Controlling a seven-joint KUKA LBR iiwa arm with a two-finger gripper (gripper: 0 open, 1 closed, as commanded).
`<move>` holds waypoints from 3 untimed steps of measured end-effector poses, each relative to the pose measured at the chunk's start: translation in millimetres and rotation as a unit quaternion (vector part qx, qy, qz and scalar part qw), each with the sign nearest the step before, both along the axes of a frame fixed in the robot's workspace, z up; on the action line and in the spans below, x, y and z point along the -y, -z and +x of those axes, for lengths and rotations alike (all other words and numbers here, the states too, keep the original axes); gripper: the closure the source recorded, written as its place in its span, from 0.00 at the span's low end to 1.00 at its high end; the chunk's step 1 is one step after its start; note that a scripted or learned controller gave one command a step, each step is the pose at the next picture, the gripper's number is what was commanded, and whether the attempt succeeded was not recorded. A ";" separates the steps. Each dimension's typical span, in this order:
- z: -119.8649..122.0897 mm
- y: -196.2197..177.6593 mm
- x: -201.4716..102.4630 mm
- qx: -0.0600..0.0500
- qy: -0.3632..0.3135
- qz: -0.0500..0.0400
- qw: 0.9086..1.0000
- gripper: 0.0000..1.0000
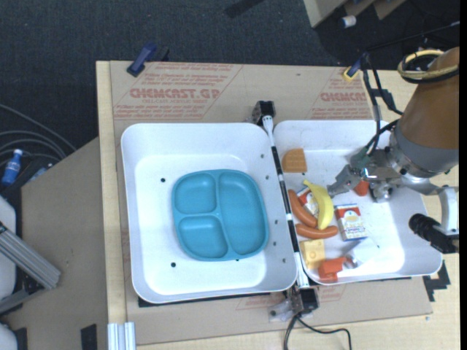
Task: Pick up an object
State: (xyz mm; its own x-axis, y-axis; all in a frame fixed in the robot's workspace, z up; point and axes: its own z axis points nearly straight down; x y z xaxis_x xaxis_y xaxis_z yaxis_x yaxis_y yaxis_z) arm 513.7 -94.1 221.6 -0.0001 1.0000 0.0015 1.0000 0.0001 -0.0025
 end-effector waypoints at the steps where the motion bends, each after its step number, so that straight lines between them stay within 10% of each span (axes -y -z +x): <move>1: 47.0 133.4 16.3 0.005 0.000 -0.001 1.000 0.00; 2: 48.0 122.9 15.2 0.006 0.001 0.000 1.000 1.00; 3: -28.6 37.0 -51.5 0.000 -0.001 0.000 1.000 1.00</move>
State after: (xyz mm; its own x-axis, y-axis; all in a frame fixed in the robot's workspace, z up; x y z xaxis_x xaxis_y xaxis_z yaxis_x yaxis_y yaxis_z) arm 485.1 -42.6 184.6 -0.0011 1.0000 0.0019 1.0000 0.0011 -0.0026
